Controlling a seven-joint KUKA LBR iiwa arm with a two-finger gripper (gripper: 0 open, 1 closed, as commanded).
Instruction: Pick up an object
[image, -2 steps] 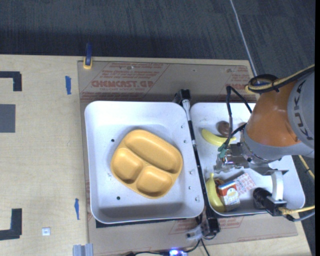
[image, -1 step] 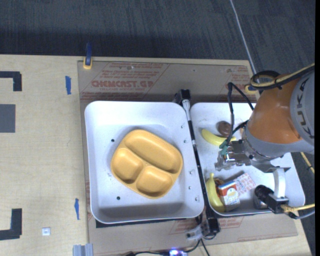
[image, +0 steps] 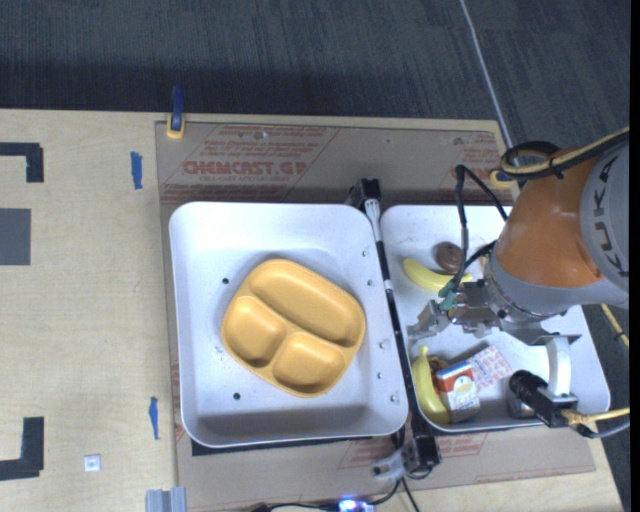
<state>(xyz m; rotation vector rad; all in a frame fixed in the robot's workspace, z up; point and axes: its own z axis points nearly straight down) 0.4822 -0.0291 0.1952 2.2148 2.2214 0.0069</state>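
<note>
In the right bin my gripper hangs low over the left-middle part, and the grey and orange arm covers the bin's right side. Just behind the gripper lies a yellow banana, with a small brown round thing beside it. In front of the gripper a second banana lies along the bin's left wall. A red and white carton rests next to it, and a white packet with red print sits to the carton's right. I see nothing held in the gripper.
The left bin holds a large yellow tray with three compartments. A black divider rail runs between the two bins. The tan bench stretches to the left.
</note>
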